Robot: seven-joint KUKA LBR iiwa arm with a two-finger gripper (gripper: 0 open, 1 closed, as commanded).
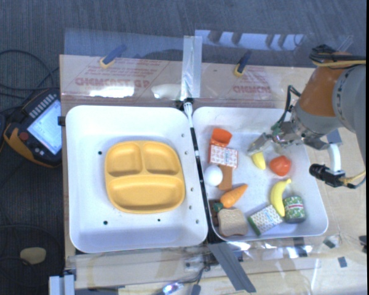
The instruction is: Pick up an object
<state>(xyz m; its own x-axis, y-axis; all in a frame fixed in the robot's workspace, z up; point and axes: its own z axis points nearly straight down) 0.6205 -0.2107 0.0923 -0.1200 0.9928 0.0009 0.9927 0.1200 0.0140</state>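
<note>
Two shallow white bins sit side by side: the left bin (80,183) keeps a yellow moulded plastic divided tray (145,176), while the right bin (317,223) gathers all graspable toy food. My gripper (267,139) hovers low over the right bin's upper part, fingers spread and holding nothing, angled toward the small yellow lemon-shaped toy (258,160) just below its tips. A round red plastic tomato (280,165) lies just beside it, so I judge a crowded approach risky.
</note>
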